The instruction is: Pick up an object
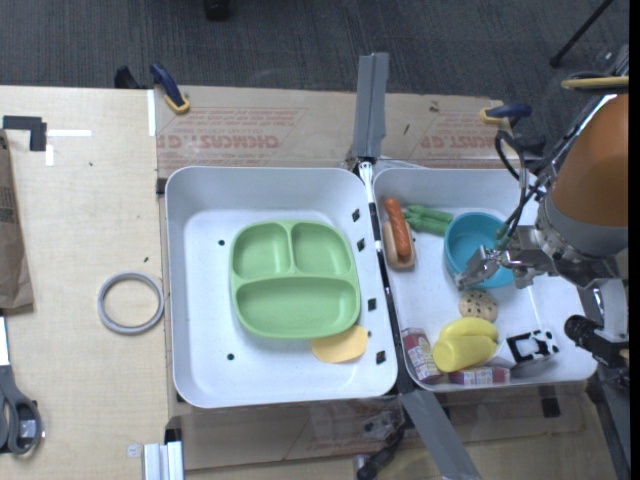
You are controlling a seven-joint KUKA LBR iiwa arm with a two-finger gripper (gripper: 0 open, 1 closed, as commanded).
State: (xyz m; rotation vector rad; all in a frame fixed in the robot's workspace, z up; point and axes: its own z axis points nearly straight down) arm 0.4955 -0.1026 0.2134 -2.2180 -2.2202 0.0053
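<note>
Two white bins sit side by side on the bench. The left bin carries a green divided plate near its middle, with a yellow disc touching the plate's near-right corner.

The right bin is crowded. A hot dog lies along its left edge, with a green piece just beside it toward the far edge. A blue cup stands near the middle. Below it rests a cookie, and nearer the front edge a yellow cup lies on its side, with a red can at its left and a black-and-white object toward the front right corner.

The gripper hangs at the blue cup's near rim, just above the cookie. Its metal tips are small and blurred, so I cannot tell their spread, and nothing shows between them.
</note>
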